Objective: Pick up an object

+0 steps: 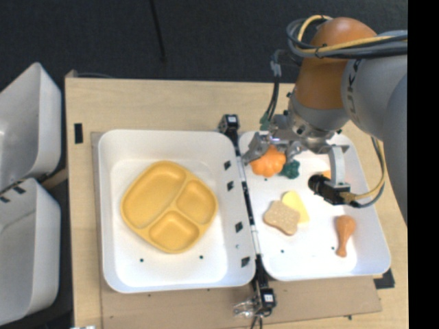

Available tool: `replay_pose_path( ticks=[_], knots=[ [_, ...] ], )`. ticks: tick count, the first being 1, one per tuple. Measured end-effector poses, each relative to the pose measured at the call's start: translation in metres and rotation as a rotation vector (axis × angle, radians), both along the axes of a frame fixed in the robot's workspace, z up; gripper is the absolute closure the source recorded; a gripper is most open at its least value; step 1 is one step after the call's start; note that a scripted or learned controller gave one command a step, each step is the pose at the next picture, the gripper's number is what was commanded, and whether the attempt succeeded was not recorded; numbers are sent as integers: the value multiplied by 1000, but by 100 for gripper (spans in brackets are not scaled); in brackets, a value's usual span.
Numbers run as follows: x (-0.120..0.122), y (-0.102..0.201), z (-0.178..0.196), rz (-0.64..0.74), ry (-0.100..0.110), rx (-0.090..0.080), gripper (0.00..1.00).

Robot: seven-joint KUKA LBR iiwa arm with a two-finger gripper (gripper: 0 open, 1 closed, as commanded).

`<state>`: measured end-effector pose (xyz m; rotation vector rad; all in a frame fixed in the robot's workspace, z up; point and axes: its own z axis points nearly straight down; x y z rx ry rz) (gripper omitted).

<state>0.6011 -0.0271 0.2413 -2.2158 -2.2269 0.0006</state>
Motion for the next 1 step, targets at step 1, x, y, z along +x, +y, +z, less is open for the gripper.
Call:
replay_pose_path(
  ticks=[1],
  knots=[
    [22, 48, 7, 2, -3, 2, 100]
  ],
)
